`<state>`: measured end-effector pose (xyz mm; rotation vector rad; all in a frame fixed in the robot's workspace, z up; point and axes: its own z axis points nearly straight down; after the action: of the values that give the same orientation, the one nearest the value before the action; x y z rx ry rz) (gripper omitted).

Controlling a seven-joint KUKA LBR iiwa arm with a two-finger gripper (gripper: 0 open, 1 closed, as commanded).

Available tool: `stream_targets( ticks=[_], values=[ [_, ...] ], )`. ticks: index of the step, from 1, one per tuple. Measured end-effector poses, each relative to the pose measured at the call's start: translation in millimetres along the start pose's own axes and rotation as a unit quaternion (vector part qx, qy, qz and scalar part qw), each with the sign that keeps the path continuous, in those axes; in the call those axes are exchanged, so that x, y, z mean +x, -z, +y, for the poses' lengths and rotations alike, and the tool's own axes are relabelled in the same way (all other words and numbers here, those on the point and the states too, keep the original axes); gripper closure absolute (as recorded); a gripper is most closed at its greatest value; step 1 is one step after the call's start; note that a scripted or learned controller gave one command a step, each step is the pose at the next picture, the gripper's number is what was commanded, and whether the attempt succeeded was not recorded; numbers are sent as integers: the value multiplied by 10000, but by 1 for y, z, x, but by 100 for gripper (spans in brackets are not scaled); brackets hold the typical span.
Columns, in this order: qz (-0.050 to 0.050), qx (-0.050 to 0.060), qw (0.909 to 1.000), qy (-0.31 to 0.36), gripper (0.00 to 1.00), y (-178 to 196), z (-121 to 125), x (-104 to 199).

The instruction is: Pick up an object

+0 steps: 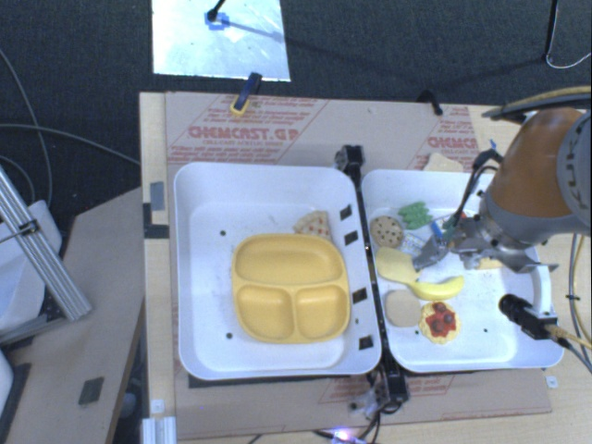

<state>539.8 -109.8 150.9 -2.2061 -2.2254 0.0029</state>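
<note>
Bananas rarely lie conveniently, and this one was no exception: the toy banana (435, 288) lay in the right bin (481, 354) with its long axis running roughly left to right across the view, curving slightly up at its right end. The gripper (431, 251) hung low over the same bin, reaching in from the right, and its metal tips sat just above and a little left of the banana's middle, over the pale yellow flat piece (393, 266) that touched the banana's left end. Whether the fingers were apart or together could not be told from this angle; nothing was visibly clamped between them.

Judged from the layout, the nearest candidates for a pick were the banana and that pale yellow piece, with the banana just below the tips in the view. Other items crowded close: a cookie (386, 231) and a green piece (414, 215) toward the bin's far side, a tan disc (402, 309) and a small pizza-like toy (439, 322) nearer the front. A yellow divided plate (290, 285) sat in the left bin (208, 276), well apart.
</note>
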Motion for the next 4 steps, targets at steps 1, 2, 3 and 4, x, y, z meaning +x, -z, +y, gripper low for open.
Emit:
stream_targets(
  ticks=[1,2,3,4],
  values=[
    [-16,-26,10000,-35,0,-70,-4,13],
    [-29,-71,10000,-9,0,-64,125,10],
    [-15,14,10000,-30,0,-66,127,1],
    [-16,-1,10000,-41,0,-66,128,-3]
  ],
)
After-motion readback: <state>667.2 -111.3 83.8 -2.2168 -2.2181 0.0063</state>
